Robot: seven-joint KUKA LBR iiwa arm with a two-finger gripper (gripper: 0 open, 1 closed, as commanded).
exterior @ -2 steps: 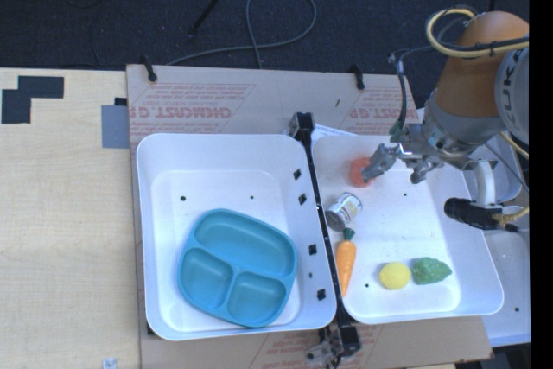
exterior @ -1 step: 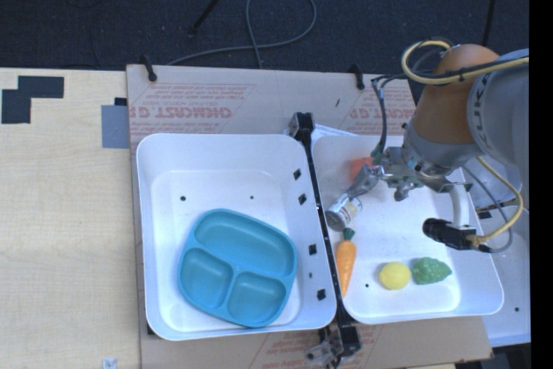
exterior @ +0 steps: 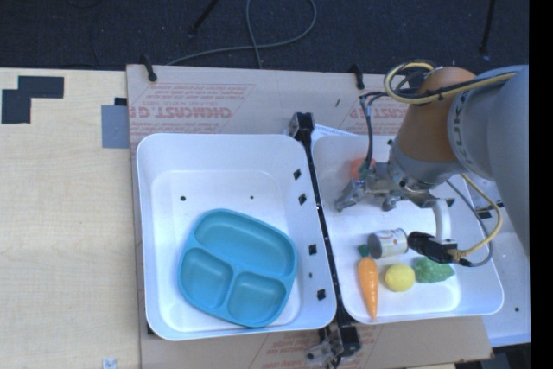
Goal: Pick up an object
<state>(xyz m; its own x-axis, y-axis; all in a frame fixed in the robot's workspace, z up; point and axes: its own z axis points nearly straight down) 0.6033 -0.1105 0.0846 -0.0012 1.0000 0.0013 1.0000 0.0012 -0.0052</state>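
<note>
— Where are you now?

— My arm (exterior: 458, 130) reaches in over the right bin (exterior: 484, 298), and my jaws (exterior: 370, 190) hang low in its upper part, near the divider between the two bins. From this angle I cannot tell whether they stand open or closed; the wrist and cabling cover too much.

— Are you carrying anything?

— I see nothing between them that I could swear to. There is a small orange-red bit (exterior: 357, 166) just beside them, but whether it is an object or a part of me, I can't say.

— So what is there to pick?

— A cluster lies along the near side of the same bin: a carrot (exterior: 369, 283), tapered and smooth, pointing toward the front wall; a round yellow fruit (exterior: 399, 277) touching it, lemon-like; a green leafy piece (exterior: 435, 270) beside that; and a small pale cylinder (exterior: 389, 242) lying on its side above the carrot. They look like glossy plastic toys, I'd judge.

— Why so bunched together?

— My guess is they are simply loose in a shallow tray. The crowding makes a clean grip harder; the cylinder may roll.

— And the other bin?

— The left bin (exterior: 164, 160) holds a blue divided plate (exterior: 238, 266), three compartments, lying flat. It's too wide and low for me, I think.
</note>
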